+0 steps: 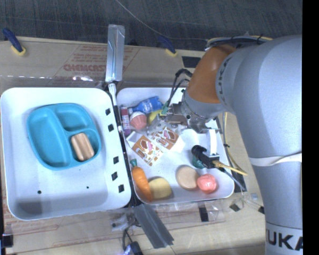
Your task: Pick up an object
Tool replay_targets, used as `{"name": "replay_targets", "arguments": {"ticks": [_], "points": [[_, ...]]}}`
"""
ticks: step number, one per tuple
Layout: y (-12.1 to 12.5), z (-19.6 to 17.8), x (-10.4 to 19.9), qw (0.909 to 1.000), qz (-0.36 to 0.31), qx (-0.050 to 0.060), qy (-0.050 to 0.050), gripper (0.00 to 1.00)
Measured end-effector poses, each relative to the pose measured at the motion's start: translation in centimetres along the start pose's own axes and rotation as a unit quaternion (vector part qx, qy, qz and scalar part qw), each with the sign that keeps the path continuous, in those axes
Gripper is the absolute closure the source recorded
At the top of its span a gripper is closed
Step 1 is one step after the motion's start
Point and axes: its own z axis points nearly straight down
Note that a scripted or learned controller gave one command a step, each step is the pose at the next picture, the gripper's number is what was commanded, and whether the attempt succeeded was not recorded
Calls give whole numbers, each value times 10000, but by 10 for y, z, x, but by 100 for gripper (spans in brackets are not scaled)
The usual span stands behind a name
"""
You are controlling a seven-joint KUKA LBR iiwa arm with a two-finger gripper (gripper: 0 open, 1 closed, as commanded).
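Note:
My gripper point(168, 116) hangs low over the back of the right bin point(187, 142), under the orange wrist band. Its tip is among a blue packet point(148, 105), a pink round item point(138, 121) and a brown patterned card point(167, 137). A second patterned card point(148, 149) lies just in front. Along the bin's front edge lie an orange carrot point(141, 178), a yellow lump point(160, 187), a tan disc point(186, 177) and a pink ball point(207, 183). Nothing shows as held.
The left bin point(53, 193) holds a blue divided plate point(48, 137) with a brown bun point(82, 146) in its right compartment. A small dark bottle point(125, 118) lies against the right bin's left wall. The arm's grey body covers the right bin's right side.

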Motion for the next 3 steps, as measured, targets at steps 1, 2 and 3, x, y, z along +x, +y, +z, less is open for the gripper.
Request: {"name": "replay_targets", "arguments": {"ticks": [1,2,3], "points": [[17,18,-17,9956,937,-41,19,0],[46,3,17,9984,-551,-28,-131,0],[-26,16,0,9767,-2143,-64,-30,0]]}}
